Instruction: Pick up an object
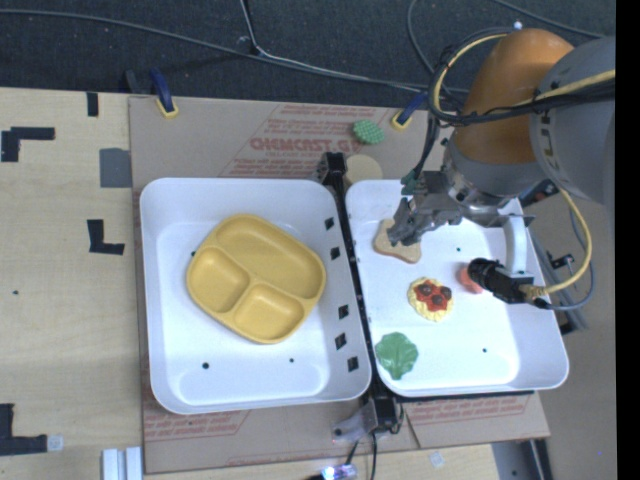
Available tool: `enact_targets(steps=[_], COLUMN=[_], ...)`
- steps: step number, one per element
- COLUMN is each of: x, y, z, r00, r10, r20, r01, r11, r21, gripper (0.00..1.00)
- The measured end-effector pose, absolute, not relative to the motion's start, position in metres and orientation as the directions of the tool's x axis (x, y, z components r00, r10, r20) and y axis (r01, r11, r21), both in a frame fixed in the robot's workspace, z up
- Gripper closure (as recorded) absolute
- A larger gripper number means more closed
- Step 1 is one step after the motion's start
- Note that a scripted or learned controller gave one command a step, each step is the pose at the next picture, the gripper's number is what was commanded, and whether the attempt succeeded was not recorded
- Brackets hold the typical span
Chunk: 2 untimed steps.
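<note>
In the right bin (480,363) lie a tan toast-shaped piece (400,249), a yellow round piece with red spots (431,299), a green leafy piece (396,354) and a small red piece (469,276). My gripper (408,226) hangs low over the bin's far left part, right at the upper edge of the tan piece and covering part of it. Whether it touches the piece cannot be made out. The left bin (170,368) holds a yellow divided plate (256,277).
A green knobbly piece (367,130) and a pale round piece (366,164) lie outside the bins on the cardboard behind them. The divider between the bins (347,268) runs just left of the gripper. Cables loop above the arm.
</note>
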<state>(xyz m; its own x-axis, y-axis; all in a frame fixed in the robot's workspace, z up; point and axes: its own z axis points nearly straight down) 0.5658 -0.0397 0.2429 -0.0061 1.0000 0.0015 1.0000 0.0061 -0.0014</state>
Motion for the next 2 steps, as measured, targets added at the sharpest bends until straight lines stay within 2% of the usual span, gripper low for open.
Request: enact_targets(steps=[1, 2], x=[0.559, 0.550], y=[0.022, 0.076], z=[0.245, 0.229], r00=[-0.008, -0.005], r10=[1.000, 1.000], r20=[0.002, 0.000], r01=[1.000, 1.000], r11=[0.008, 0.005], r21=[-0.002, -0.003], gripper=[1.00, 1.00])
